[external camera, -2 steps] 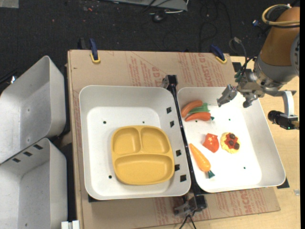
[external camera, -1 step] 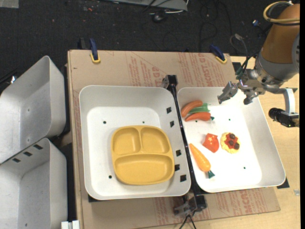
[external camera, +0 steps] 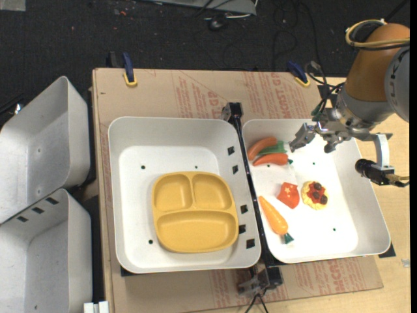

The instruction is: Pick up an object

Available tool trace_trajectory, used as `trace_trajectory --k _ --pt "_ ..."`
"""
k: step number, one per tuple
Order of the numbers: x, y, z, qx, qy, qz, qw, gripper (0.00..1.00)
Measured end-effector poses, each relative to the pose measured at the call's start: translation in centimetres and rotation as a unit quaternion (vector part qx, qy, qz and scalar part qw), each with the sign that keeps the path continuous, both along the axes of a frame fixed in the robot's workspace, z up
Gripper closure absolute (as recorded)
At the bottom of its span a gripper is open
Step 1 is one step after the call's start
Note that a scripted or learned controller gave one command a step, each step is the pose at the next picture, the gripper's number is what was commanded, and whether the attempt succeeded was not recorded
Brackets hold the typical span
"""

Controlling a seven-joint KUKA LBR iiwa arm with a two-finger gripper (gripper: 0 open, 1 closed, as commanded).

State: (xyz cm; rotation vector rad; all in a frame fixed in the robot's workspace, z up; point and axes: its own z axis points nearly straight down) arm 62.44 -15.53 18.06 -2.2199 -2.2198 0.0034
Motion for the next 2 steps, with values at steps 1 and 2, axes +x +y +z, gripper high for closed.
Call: trace_trajectory --k 1,2 --pt "-0.3 0.5 -4.4 0.0002 0.000 0.000 1.0000 0.00" --pt "-0.4 0.6 -9.1 0.0000 0.000 0.000 1.0000 0.00"
